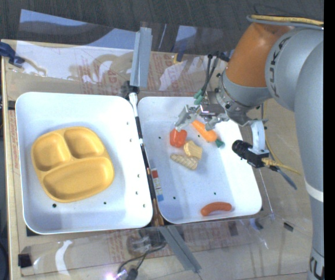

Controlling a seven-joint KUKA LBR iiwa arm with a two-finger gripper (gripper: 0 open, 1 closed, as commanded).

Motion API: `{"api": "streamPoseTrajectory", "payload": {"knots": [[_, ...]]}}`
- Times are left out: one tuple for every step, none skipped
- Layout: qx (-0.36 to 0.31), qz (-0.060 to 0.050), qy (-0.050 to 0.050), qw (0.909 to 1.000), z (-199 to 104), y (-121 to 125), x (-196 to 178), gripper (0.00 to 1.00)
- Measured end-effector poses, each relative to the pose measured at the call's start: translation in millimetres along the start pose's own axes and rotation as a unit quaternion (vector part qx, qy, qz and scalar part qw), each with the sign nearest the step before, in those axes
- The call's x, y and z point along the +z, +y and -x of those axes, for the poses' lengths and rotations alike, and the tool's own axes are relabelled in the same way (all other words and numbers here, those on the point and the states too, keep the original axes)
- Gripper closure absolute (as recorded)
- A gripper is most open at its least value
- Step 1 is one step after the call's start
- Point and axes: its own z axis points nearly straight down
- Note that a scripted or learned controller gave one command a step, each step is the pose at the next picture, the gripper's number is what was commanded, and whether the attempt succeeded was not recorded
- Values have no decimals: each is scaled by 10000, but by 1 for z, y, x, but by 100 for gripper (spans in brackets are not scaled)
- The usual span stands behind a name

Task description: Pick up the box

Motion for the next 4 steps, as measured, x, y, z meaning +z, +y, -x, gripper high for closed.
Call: {"api": "streamPoseTrajectory", "payload": {"knots": [[14, -4, -5, 10000, 31, -38, 94, 0], [-302, 22, -5, 9995, 70, 9, 82, 0], [-87, -1, -4, 10000, -16, -12, 138, 0], [-333, 24, -3, 9994, 15, 63, 120, 0]]}}
